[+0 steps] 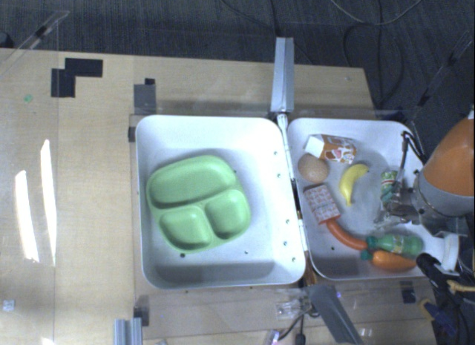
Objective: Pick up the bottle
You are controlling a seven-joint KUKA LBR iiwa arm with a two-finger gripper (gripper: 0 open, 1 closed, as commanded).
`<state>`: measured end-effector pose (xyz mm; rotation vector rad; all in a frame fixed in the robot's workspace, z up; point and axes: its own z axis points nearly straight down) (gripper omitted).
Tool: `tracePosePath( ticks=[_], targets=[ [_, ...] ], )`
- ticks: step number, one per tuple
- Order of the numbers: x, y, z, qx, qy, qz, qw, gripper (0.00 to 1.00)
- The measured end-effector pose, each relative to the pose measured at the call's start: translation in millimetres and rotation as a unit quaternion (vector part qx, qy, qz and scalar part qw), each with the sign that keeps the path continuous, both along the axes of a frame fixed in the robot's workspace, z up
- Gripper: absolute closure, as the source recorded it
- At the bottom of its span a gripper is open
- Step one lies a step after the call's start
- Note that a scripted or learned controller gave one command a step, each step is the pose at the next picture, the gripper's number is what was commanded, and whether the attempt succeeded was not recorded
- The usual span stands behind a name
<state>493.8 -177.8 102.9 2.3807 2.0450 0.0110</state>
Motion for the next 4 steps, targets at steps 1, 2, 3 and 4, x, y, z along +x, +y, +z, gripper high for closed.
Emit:
tracePosePath(
  ticks=[1, 2, 3, 4],
  targets=[
    [0.0, -0.1, 0.0, 0.0, 0.0, 0.0, 1.0, 0.0],
    [-3.6, -12.9, -15.9, 0.0015, 0.001, -0.114, 0.9935, 0.0],
    [-1.0, -12.7, -7.1, 0.0009, -0.001, -0.112, 0.9937, 1.0],
    [-1.0, -12.8, -7.1, 0.001, -0.001, -0.112, 0.9937, 0.0]
  ],
)
